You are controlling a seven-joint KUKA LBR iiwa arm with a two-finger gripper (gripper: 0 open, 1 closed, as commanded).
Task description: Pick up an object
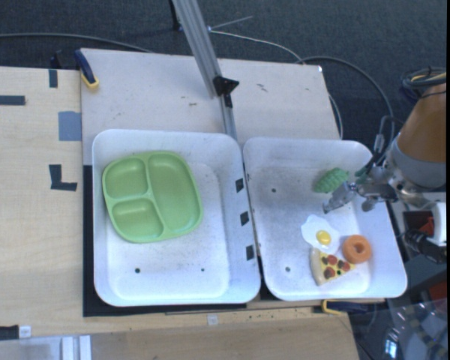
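Two shallow white bins sat side by side on the bench. The left bin [112, 276] carried one green divided plate [151, 196] with three compartments, lying in the upper left part of that bin; the strip along the bin's near edge and its right side remained bare. The right bin [285, 201] carried four small things, all grouped toward its right side: one green leafy piece [332, 179], one fried egg [320, 235], one orange doughnut [356, 249] and one pizza slice [329, 267]. The left half of the right bin was bare, giving open room there.

The green leafy piece lay near the far right corner of the right bin, with its long axis running roughly left to right across the view. The fried egg lay nearer the middle of the right edge. The doughnut lay just beside the egg, toward the near right corner, and the pizza slice lay close to the near edge, touching or almost touching the doughnut, its narrow end pointing toward the near edge.

The gripper [343, 199] stood over the right side of the right bin, just below the green leafy piece and above the egg. Nothing showed between its fingers; whether they were spread or closed could not be told.
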